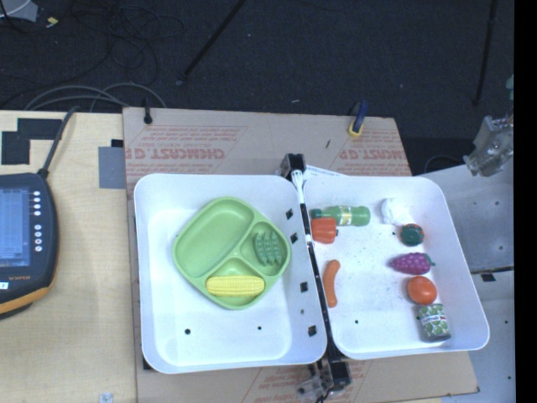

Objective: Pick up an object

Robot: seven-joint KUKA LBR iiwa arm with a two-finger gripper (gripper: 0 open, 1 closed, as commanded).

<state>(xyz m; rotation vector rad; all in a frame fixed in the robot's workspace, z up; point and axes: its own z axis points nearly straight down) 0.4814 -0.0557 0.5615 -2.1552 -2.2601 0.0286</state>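
Observation:
The right bin (457,225) holds several toy foods. A green bottle (346,217) lies at its back left beside a red-orange piece (323,230). Toward the back sit a white lump (392,210) and a dark green ball (411,234). In front of these lie purple grapes (411,264), an orange tomato (422,290) and a green jar (434,322). An orange carrot (331,282) lies near the divider. A grey metal part of the arm (493,145) shows at the right edge, well clear of the bins.
The left bin (159,309) holds a green divided plate (210,242) with a yellow corn cob (235,286) and a green ridged piece (268,246). A pendant with a screen (21,233) lies on the wooden bench at far left. A black rail (309,259) joins the bins.

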